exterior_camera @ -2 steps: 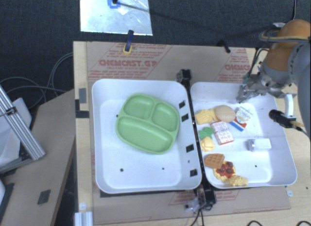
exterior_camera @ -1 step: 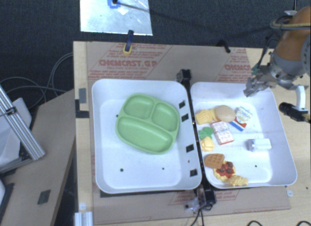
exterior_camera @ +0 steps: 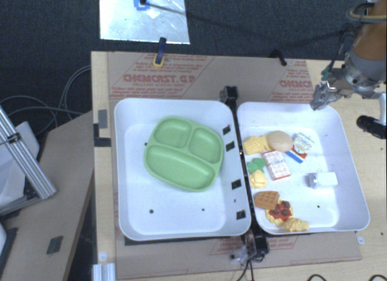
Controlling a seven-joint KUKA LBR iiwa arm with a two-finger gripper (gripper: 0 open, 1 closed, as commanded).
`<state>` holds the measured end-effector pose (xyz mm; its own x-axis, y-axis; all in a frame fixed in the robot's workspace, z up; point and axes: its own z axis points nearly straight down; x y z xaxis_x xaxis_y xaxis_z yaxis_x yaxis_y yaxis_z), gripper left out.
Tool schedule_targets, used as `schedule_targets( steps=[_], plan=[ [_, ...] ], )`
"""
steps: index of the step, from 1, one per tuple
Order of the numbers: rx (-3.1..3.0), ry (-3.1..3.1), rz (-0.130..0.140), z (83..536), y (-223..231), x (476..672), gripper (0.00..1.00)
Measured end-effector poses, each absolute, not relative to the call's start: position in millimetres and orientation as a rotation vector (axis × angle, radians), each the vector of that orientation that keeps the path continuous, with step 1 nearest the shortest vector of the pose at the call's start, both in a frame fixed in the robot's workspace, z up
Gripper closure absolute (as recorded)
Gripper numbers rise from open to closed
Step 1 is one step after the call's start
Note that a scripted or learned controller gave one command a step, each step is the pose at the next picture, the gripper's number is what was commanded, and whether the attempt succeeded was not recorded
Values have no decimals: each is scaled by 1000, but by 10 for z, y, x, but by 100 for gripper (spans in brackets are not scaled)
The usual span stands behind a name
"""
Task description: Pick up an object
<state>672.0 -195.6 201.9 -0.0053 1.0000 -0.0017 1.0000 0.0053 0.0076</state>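
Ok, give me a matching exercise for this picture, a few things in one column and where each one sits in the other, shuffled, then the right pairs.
Things:
1. green divided plate
2. gripper
3. small white block
4. pizza slice

Places:
A. near edge of the right bin
B. above the far right corner of the right bin
C. in the left bin
D. right side of the right bin, beside a small grey piece

Pairs: 1-C, 2-B, 3-D, 4-A

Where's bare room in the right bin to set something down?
Free: the right bin along its far wall, under the hand, and its near-right corner past the white block. Crowded: its left side, from the bun down to the waffle.
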Motion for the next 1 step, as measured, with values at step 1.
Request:
schedule_targets(
  steps=[1],
  plan=[
    [2212,2224,5,2265,-1958,6733,100]
  ],
)
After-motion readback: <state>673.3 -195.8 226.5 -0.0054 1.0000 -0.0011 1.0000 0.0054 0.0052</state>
